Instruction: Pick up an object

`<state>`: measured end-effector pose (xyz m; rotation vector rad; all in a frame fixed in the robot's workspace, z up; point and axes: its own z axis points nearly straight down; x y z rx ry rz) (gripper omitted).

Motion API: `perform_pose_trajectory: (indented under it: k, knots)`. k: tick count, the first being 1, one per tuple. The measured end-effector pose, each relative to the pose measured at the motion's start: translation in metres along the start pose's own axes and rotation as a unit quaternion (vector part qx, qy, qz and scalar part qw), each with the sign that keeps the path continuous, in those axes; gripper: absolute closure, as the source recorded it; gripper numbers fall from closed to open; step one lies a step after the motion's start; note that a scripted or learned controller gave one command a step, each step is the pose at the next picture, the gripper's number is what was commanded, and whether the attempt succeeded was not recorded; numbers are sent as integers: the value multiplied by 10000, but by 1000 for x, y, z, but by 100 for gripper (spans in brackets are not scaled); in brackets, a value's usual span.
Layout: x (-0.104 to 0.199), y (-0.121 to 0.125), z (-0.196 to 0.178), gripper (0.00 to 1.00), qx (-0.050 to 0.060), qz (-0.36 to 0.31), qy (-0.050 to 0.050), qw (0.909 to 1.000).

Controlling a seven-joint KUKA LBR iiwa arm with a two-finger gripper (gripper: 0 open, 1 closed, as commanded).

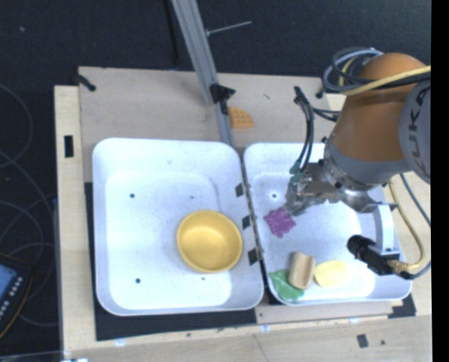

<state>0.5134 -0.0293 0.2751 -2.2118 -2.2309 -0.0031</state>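
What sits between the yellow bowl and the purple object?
In the camera view, the adjoining bin walls with small dark clips separate the round yellow bowl in the left bin from the crumpled purple object in the right bin.

Before you is a light wooden bench (157, 104) carrying two shallow white bins side by side, edges touching. The left bin (119, 202) lies well left of the fingers; the right bin (266, 164) sits beneath them. A small orange waffle-textured piece (239, 118) rests on the bench beyond the fingers.

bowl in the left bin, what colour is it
Yellow; the bowl shows plainly in the camera view.
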Motion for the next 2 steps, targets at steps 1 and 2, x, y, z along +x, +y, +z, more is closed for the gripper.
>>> perform_pose_trajectory:
  k: [1,2]
  knots:
    - [49,4,-2,100,-3,1,0,10000]
    - [101,16,18,100,15,11,-9,10000]
